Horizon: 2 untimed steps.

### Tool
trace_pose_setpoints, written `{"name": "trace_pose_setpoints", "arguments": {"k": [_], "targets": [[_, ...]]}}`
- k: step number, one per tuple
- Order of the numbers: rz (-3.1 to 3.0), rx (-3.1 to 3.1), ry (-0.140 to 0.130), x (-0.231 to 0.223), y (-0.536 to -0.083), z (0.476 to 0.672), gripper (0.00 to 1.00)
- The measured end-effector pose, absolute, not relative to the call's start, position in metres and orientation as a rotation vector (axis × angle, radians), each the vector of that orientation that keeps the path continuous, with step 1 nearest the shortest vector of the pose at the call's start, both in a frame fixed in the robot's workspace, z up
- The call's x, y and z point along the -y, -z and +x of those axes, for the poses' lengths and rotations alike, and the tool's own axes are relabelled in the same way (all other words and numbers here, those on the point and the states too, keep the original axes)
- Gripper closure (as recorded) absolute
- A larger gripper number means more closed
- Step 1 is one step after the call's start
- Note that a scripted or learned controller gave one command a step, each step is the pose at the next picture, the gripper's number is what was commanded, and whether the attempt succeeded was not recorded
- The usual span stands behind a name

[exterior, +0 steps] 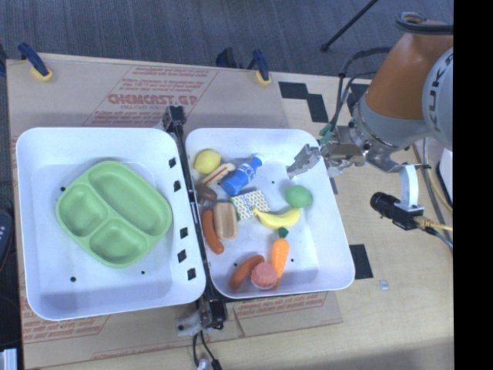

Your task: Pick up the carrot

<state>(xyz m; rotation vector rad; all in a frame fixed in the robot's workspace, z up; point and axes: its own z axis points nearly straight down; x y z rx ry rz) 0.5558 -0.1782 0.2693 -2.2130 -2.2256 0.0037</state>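
Lining bench (400, 299): cardboard (154, 91), 2 bins (31, 206)

Light wooden counter (400, 299) carrying a printed cardboard sheet (154, 95), which lies flat under two shallow white bins. The left bin (31, 230) and right bin (327, 245) sit side by side on the sheet, their inner walls touching along a black clamp strip (185, 199). Blue-and-yellow clamps (35, 62) (259, 65) grip the sheet's far edge. Black square markers (304, 99) lie on the counter beyond the right bin's far corner.
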Motion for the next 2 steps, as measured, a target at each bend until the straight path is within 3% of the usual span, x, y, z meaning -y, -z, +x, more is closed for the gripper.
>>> {"name": "trace_pose_setpoints", "arguments": {"k": [1,2], "targets": [[-2.005,2.419,0.000,0.181,-0.114,0.530,0.00],[-1.905,2.493,-0.002,0.196,-0.091,0.482,0.00]]}}
